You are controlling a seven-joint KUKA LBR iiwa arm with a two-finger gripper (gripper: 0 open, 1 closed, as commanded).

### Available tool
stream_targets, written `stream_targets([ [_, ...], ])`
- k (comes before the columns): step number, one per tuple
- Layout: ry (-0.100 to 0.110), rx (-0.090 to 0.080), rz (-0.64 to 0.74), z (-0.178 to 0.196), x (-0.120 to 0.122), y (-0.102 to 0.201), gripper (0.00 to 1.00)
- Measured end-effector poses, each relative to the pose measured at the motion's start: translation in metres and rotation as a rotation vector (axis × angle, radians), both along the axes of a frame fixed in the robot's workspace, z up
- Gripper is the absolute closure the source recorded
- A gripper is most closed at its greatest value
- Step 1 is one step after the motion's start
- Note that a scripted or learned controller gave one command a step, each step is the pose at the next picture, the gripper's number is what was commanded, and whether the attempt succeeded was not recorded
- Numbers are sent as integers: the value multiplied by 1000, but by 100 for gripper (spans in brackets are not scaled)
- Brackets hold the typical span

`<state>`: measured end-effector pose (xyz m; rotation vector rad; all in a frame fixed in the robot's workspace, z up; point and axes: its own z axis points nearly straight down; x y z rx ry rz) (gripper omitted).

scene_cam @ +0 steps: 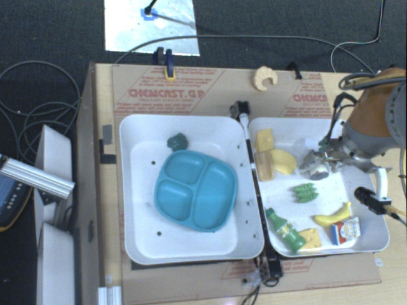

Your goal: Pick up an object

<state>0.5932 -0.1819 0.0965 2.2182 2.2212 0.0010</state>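
Note:
My gripper point(316, 166) hangs low over the upper middle of the right bin point(380, 237), with the grey arm and its orange band point(381, 75) reaching in from the right. Just left of it lie a round yellow piece point(284, 162), a tan block point(264, 166) and a yellow block point(264, 139). Below the gripper sits a green leafy piece point(306, 192). Toward the front are a banana point(333, 216), a red and white carton point(344, 231), a cheese wedge point(310, 237) and a green bottle point(284, 229).
The left bin point(137, 170) holds a blue divided plate point(195, 190) and a small dark green object point(177, 142). A tan curled piece point(265, 78) lies on the cardboard behind the bins. Cables run along the back and left.

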Motion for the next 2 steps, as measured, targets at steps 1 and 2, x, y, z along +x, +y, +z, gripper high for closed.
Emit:
stream_targets([
  [1,-2,-1,1,11,1,0,100],
  [2,-4,2,4,116,47,72,100],
])
